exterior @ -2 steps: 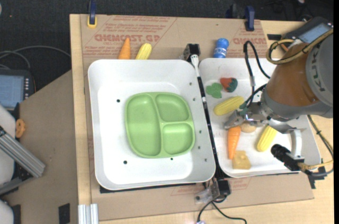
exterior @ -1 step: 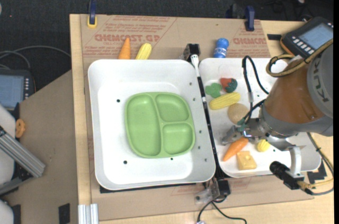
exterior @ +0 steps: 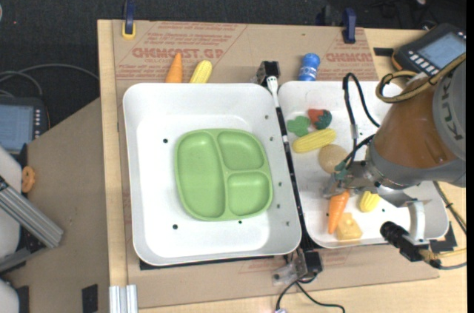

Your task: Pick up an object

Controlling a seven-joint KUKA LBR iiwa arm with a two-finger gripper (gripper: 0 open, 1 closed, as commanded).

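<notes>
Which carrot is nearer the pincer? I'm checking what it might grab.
The carrot in the right bin, lying just beside the pincer. The other carrot lies outside the bins on the board behind the left bin.

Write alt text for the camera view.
A grey arm's two-finger gripper hangs low in the right shallow white bin, above an orange toy carrot among small toy foods. The left shallow white bin holds a green three-compartment plastic tray.
</notes>
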